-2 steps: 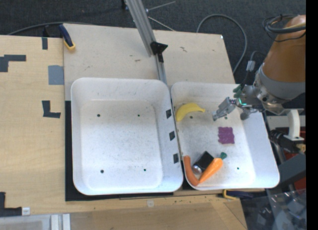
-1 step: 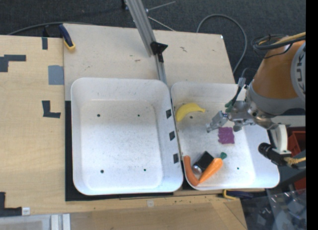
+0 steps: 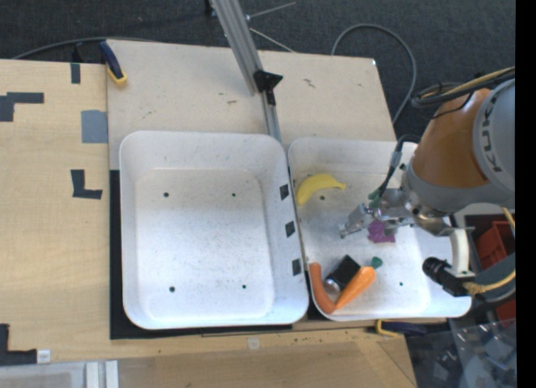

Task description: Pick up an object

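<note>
The right bin (image 3: 356, 147) holds several small objects. A yellow banana (image 3: 318, 185) lies near its upper left. A purple object (image 3: 379, 231) sits in the middle, and my gripper (image 3: 367, 220) hangs low right over it, touching or nearly touching its upper left side. Whether the purple object is between the jaws is hidden by the gripper body. A small green piece (image 3: 376, 261) lies just below. At the bin's front left, a black block (image 3: 342, 274) rests between an orange carrot (image 3: 358, 285) and a curved orange piece (image 3: 317, 288).
The left bin (image 3: 201, 227) sits beside the right one, their walls meeting at the middle. A slanted metal pole (image 3: 243, 34) runs down to the bins' shared back corner. The arm's orange band (image 3: 448, 147) overhangs the right bin's right side. Cables lie at the far right.
</note>
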`<state>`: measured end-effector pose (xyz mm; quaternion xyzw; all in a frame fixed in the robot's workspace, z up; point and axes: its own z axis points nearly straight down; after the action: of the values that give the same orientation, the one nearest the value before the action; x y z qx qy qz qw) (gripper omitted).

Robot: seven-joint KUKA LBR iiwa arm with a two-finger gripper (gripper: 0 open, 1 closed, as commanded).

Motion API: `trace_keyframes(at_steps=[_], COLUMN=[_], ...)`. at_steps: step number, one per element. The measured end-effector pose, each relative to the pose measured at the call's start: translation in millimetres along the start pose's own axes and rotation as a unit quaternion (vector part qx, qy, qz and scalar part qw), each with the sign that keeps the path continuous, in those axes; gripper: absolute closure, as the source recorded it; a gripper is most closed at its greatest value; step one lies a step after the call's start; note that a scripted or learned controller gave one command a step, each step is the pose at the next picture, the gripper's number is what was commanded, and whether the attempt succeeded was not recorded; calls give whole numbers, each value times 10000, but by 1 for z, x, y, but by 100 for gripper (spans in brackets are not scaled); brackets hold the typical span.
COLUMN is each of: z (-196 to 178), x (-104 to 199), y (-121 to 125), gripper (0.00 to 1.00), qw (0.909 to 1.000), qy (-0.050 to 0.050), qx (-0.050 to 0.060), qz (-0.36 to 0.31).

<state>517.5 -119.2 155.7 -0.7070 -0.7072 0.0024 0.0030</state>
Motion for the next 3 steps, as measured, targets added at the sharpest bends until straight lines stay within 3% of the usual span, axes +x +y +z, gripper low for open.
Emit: trace_keyframes(at_steps=[1, 2, 3], z=[59, 46, -7], x=[-6, -5, -14], y=[-8, -7, -12], gripper=[0, 100, 100], qw=[10000, 10000, 10000], qy=[2, 0, -11], qx=[6, -18, -54], qz=[5, -4, 3])
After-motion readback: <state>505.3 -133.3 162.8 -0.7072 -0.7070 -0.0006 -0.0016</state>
